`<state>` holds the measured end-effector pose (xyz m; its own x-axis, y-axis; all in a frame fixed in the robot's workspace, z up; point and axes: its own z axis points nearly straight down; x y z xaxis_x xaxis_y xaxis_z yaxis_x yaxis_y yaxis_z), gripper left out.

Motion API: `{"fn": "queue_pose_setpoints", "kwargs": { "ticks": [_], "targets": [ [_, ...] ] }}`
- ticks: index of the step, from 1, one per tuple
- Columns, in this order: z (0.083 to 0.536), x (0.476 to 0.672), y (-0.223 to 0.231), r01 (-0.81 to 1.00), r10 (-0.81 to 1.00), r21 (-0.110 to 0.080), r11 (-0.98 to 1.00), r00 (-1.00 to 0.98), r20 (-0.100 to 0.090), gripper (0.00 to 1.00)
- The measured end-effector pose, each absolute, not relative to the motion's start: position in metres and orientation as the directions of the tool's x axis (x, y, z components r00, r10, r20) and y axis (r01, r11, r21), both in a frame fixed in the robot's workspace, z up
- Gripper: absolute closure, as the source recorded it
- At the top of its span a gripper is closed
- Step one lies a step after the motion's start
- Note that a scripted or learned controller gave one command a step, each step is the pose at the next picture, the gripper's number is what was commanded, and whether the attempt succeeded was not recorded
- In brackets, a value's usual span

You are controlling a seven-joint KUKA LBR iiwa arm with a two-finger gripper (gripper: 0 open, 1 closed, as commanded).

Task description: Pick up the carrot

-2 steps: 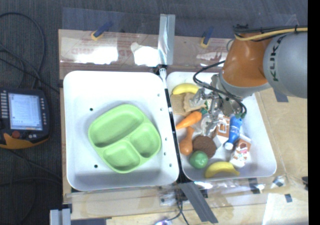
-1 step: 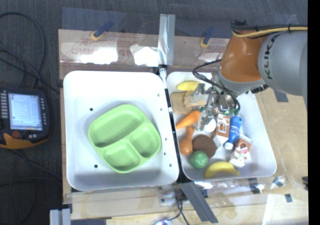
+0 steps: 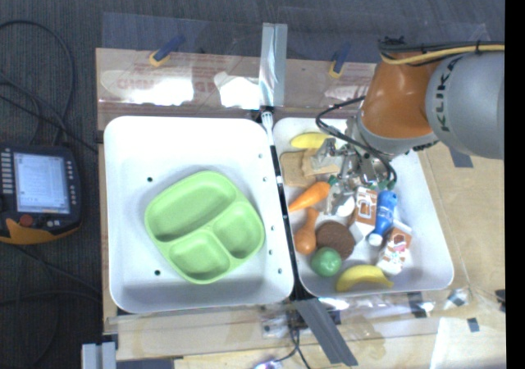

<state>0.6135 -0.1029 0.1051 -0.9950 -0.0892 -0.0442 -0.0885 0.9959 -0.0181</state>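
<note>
The carrot (image 3: 309, 195) is orange and lies at a slant near the left wall of the right bin (image 3: 435, 236), its thick end pointing up and right. My gripper (image 3: 343, 181) hangs over the upper middle of that bin, just right of the carrot's thick end and very close to it. The grey arm with its orange band (image 3: 398, 105) reaches in from the right and hides part of the bin behind it. Nothing shows as lifted off the bin floor.
Packed around the carrot are a banana (image 3: 309, 140), a bread slice (image 3: 318, 164), an orange gourd-like piece (image 3: 306, 236), a brown round (image 3: 334, 235), a green ball (image 3: 326, 261), a second banana (image 3: 363, 277), a blue bottle (image 3: 384, 211) and small cartons (image 3: 396, 249). The left bin (image 3: 131, 154) holds a green divided plate (image 3: 205, 224).
</note>
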Motion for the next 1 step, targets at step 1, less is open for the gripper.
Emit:
{"fn": "queue_pose_setpoints", "kwargs": {
  "ticks": [1],
  "targets": [
    [0.0914,0.5643,-0.0978,-0.094,-0.094,-0.007,0.996,-0.995,-0.013,0.0]
  ]
}}
